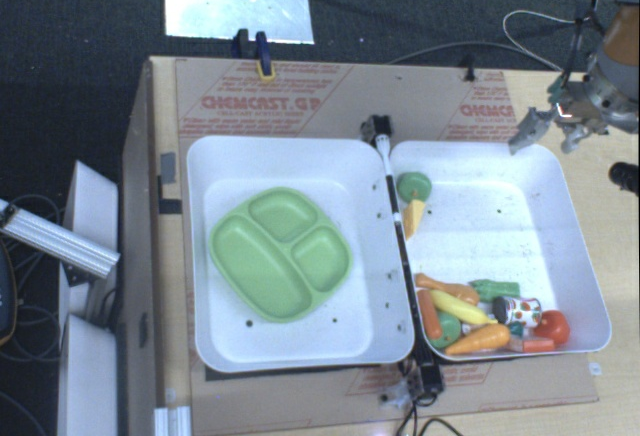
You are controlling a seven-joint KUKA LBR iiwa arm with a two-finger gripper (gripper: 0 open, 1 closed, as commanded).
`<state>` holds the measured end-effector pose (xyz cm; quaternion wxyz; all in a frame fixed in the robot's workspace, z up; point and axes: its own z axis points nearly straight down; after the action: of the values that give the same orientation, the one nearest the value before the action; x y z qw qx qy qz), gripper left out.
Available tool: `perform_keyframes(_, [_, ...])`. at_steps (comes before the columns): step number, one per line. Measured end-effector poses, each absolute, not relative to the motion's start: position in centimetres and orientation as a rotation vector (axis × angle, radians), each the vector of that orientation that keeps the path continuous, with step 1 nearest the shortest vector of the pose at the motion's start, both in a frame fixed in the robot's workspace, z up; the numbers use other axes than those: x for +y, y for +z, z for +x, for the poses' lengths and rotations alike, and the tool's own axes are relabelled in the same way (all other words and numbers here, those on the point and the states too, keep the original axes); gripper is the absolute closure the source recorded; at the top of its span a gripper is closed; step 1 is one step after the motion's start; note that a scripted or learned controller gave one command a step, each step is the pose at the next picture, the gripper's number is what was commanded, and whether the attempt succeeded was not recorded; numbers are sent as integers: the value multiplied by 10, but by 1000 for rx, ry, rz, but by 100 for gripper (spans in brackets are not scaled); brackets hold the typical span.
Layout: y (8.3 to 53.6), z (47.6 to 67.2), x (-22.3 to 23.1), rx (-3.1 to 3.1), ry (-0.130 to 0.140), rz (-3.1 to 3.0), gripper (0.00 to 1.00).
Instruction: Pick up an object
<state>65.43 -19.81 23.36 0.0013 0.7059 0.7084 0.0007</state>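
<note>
plate [280,252] in left bin [215,174], toys [480,309] in right bin [560,214]

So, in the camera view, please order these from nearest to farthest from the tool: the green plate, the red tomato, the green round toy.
From the tool:
1. Green round toy, right bin's top left corner.
2. Red tomato, right bin's bottom right corner.
3. Green plate, left bin.

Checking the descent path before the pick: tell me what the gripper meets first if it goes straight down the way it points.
Probably bare floor at the far right corner of the right bin, or its rim; depth is unclear. The gripper hangs there, fingers spread, far from the toy pile.
</note>
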Motion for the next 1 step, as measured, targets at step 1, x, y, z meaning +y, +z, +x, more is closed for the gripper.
perform_keyframes(1, [112, 601, -207, 2224, -2, 2222, 0])
